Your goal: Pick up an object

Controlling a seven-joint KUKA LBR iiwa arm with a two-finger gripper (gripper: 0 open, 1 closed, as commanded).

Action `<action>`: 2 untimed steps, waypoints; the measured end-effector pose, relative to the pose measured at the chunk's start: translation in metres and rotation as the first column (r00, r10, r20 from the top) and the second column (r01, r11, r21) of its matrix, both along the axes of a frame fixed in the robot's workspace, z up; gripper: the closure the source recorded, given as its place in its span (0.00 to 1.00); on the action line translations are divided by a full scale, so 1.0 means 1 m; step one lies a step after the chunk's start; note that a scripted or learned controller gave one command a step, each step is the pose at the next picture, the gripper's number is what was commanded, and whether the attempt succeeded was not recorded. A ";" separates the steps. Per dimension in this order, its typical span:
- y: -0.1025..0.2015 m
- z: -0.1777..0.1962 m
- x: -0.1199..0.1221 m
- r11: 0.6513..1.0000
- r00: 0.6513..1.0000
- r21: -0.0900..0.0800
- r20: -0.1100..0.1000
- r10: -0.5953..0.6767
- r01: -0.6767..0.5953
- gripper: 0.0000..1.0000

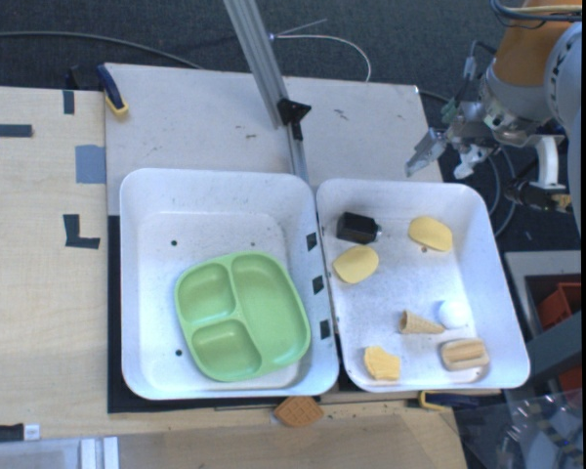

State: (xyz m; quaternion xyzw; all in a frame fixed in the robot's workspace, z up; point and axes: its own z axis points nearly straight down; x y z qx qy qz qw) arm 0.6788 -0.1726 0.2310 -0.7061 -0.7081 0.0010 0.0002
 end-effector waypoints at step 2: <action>0.004 -0.044 0.002 1.000 1.000 0.000 -0.003 0.000 0.000 0.00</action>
